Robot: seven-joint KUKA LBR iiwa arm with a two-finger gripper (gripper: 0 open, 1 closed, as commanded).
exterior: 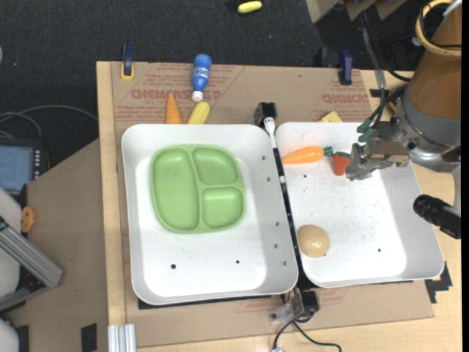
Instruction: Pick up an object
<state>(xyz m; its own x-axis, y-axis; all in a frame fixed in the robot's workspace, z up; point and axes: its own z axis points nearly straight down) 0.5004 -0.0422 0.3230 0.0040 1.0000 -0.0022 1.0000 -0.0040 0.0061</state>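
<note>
1. Camera view, far left of the gripper [357, 169]: one green tray [196, 188] with three compartments sits in the left bin [146, 262].
2. Up and left of the gripper, outside the bins, lie one blue-capped bottle [200, 75], one small orange cone [172, 109] and one yellow corn piece [199, 111].
3. Just left of the gripper in the right bin [396, 255] lies one carrot [303, 155], tip toward the bins' shared wall.
4. Below and left of the gripper rests one tan ball [314, 240], well apart from it.
5. One red piece [339, 164] sits touching or just beside the gripper's left side. Whether the fingers are spread or pressed together I cannot tell, and nothing visibly sits between them.
6. Risk, as a judgement: the red piece is small and off to the side, so a closing move could nudge it away or into the carrot and leave the gripper with nothing.
</note>
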